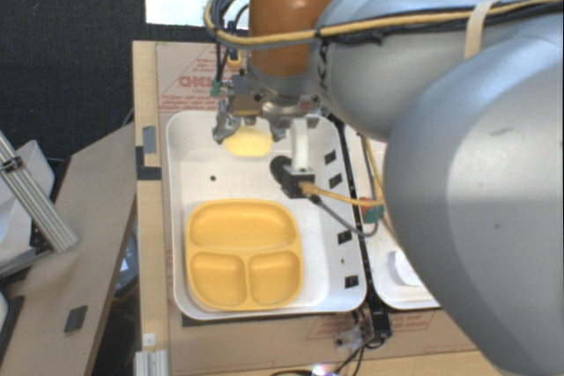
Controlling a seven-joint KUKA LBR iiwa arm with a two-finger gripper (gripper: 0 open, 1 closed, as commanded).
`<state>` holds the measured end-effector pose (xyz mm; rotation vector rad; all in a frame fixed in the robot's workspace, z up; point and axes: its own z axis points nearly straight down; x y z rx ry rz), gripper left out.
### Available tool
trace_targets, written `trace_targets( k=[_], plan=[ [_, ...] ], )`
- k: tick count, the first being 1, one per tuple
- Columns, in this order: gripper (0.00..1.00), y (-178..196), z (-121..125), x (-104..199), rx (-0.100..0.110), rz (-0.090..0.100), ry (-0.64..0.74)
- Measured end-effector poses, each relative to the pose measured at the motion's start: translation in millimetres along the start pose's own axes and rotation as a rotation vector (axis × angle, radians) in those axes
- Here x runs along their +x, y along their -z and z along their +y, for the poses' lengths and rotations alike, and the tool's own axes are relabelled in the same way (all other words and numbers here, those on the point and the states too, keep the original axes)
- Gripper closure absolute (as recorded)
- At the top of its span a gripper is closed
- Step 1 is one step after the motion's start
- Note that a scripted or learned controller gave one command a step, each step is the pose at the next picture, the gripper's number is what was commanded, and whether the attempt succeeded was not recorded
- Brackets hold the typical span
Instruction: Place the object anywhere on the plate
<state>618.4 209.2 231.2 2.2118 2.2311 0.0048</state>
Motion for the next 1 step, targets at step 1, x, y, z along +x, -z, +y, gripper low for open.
trace_targets(
  k=[1],
  plan=[
    [0.0,-0.4,0.3,-2.8,0.001,-0.001,-0.004]
  ],
)
